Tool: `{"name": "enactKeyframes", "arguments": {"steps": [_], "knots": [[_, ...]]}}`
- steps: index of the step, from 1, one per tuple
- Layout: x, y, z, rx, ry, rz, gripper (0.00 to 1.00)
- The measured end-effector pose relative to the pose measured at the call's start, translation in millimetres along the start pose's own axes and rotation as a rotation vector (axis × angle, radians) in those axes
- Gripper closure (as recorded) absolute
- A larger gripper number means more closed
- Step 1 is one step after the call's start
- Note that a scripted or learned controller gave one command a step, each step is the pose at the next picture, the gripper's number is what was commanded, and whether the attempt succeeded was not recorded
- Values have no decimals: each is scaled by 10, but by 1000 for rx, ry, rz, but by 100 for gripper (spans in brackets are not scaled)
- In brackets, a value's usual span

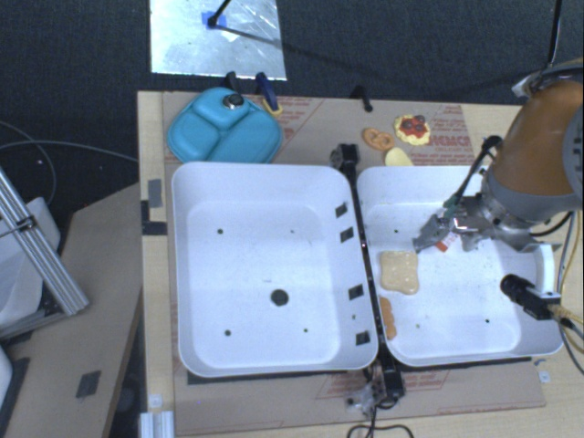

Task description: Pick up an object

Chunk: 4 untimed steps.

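Note:
In the right bin (511, 340) a pale tan slice like toast (400, 272) lies flat near the left wall. A small orange-brown piece (387, 318) rests just in front of it, against the divider. My gripper (434, 238) hangs low over the right bin, just behind and to the right of the tan slice, with a small red part at its tip. I see nothing held in it. A small dark round thing (279, 297) sits on the floor of the left bin (196, 245).
Behind the bins lie a blue sectioned plate (224, 128), a pretzel-like toy (376, 139), a small pizza toy (412, 129) and a pale yellow piece (398, 158). The arm's orange band (547, 135) looms over the right bin's back right.

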<state>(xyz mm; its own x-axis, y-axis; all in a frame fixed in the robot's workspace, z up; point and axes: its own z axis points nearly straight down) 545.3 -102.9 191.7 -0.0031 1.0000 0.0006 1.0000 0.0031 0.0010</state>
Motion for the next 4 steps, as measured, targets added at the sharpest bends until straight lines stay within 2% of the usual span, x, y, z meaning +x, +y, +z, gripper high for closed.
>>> {"name": "enactKeyframes", "arguments": {"steps": [1, 2, 3, 4], "knots": [[-385, -199, 642, 5, -1, 5, 0], [170, 95, 874, -1, 1, -6, 0], [132, 91, 755, -3, -1, 0, 100], [177, 108, 1013, -9, -4, 2, 100]]}}
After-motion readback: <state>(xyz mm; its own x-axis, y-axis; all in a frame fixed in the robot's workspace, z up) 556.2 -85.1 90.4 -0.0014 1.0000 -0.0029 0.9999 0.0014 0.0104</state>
